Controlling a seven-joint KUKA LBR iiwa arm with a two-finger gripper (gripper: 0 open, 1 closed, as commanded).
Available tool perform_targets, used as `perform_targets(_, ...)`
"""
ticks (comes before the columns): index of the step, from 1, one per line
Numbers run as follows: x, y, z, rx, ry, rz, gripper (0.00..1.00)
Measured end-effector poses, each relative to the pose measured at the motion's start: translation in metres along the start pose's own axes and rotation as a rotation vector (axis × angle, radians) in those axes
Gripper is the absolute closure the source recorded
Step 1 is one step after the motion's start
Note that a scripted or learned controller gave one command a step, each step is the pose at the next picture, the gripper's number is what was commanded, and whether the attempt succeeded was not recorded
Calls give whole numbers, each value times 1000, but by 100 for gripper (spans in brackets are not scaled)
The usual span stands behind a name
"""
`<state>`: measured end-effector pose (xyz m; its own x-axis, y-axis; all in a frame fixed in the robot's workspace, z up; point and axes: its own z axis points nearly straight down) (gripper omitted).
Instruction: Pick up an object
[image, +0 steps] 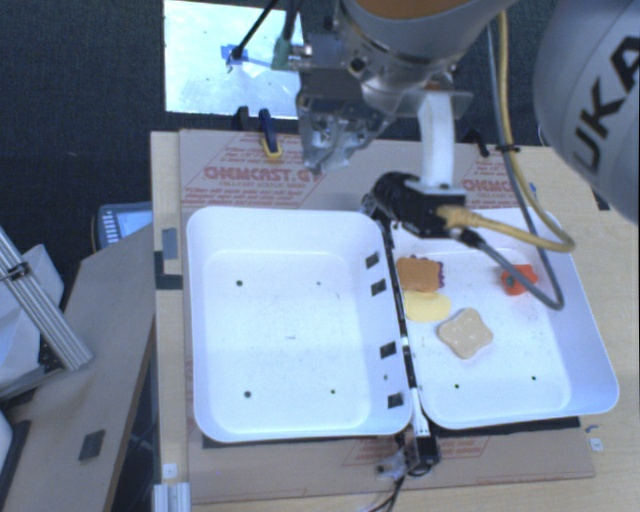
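In the right bin lie four small flat things near its left wall: an orange-brown waffle, a yellow slice touching it below, a tan toast, and a red-orange piece apart to the right. The left bin is smooth white plastic. Both sit on a cardboard-topped bench. The tool hangs above the left bin's far edge; open or closed, I cannot tell.

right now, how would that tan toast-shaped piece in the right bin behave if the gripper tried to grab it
The tan toast piece lies flat and low on the right bin floor, so fingers may slide over it. It looks like moulded toy food, so probably stiff and light. Being flat, it should not roll.
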<state>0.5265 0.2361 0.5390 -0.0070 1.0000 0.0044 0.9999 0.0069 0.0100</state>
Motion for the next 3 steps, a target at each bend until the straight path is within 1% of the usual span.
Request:
perform_targets(1, -2, -2, 4, 8, -3, 1, 0)
perform_targets(2, -2, -41, 122, 22, -9, 0, 0)
perform_targets(3, -2, -38, 104, 7, -3, -6, 100)
